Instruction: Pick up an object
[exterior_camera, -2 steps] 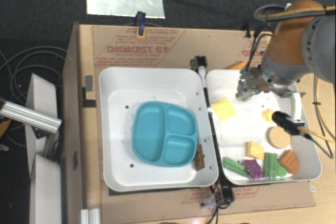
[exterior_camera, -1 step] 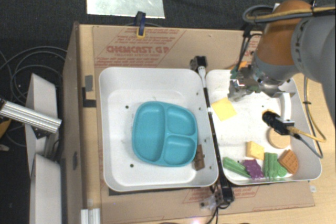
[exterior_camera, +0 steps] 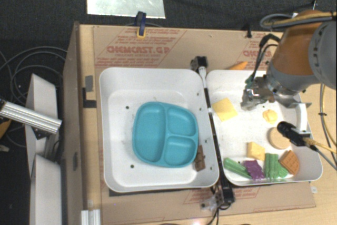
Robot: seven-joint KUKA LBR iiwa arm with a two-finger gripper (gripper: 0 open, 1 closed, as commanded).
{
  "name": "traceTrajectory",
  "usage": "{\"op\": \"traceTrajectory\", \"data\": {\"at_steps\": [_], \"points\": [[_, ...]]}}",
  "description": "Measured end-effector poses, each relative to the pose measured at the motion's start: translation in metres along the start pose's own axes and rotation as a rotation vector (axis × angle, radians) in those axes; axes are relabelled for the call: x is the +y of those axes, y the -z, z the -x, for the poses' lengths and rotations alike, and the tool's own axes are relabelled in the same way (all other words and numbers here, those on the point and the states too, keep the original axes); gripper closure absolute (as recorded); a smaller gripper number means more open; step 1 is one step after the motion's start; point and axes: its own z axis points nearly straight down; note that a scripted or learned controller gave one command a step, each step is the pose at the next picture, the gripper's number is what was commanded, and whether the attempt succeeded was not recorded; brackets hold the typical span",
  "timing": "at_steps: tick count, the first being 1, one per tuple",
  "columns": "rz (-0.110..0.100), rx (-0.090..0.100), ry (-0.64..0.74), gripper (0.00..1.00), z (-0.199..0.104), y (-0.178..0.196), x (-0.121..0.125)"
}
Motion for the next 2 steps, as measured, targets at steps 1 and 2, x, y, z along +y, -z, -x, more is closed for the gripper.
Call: {"op": "traceTrajectory", "data": {"at_steps": [1, 2], "points": [[0.004, 0.0, 0.001, 1.0, 0.027, 0.033, 0.006], [0.002, 0.001, 0.008, 1.0, -0.012, -0.001, 0.02]]}}
